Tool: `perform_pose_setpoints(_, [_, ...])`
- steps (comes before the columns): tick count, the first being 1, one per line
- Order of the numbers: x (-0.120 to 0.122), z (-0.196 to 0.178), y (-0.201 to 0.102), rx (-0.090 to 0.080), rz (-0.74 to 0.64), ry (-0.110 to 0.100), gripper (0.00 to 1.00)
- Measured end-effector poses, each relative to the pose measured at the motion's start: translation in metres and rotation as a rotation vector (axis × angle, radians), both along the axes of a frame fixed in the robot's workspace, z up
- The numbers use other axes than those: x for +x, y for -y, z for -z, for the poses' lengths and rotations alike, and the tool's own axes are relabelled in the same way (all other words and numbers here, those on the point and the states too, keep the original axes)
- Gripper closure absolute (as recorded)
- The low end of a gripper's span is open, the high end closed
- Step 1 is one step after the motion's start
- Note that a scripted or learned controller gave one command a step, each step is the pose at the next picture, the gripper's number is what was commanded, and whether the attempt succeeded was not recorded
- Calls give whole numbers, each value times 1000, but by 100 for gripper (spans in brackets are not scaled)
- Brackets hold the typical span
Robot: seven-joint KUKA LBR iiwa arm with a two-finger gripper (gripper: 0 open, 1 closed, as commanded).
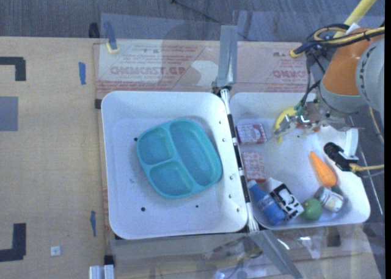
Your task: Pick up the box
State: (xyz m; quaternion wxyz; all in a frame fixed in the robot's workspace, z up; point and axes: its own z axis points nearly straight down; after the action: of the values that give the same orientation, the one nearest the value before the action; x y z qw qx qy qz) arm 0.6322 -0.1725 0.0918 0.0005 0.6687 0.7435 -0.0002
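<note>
A small red-and-white box (252,132) lies at the left side of the right bin (360,210), near the divider. Just below it, a second, flatter red-and-white box (253,165) rests against the same wall. My gripper (299,119) hangs over the upper middle of the right bin, a short way right of the upper box and apart from it. A yellow curved thing (283,119) sits right at the gripper's tip; whether it is held is unclear.
The left bin (116,149) holds a blue divided plate (178,157). At the right bin's lower end lie a blue bottle (267,203), a black-and-white item (287,202), a green ball (312,209), a small jar (333,199) and an orange carrot (323,169).
</note>
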Motion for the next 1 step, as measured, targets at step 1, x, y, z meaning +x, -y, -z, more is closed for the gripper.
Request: perform_pose_setpoints(1, [32,6,-28,-7,65,-14,0])
